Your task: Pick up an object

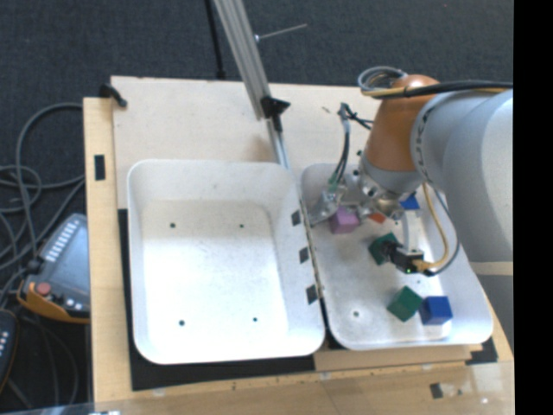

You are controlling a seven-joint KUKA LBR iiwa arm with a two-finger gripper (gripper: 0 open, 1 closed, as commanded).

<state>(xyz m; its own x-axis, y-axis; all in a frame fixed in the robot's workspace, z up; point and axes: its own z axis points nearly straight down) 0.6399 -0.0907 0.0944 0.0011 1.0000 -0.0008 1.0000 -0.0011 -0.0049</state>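
Note:
My gripper (335, 202) hangs over the far left part of the right bin (363, 318), below the orange band of the arm. A purple block (346, 221) lies right at the gripper's tip, touching or just under it; I cannot tell whether it is held. A dark green piece (381, 249) lies just to the right of it. A green block (403, 303) and a blue block (436, 309) sit side by side near the bin's front right corner. A small orange piece (378, 218) and a blue piece (409, 203) peek out from under the wrist.
The left bin (216, 258) stands beside the right one, their rims meeting at the middle. A slanted metal post (246, 50) rises behind the bins. Cables and a teach pendant (60, 266) lie off the bench to the left.

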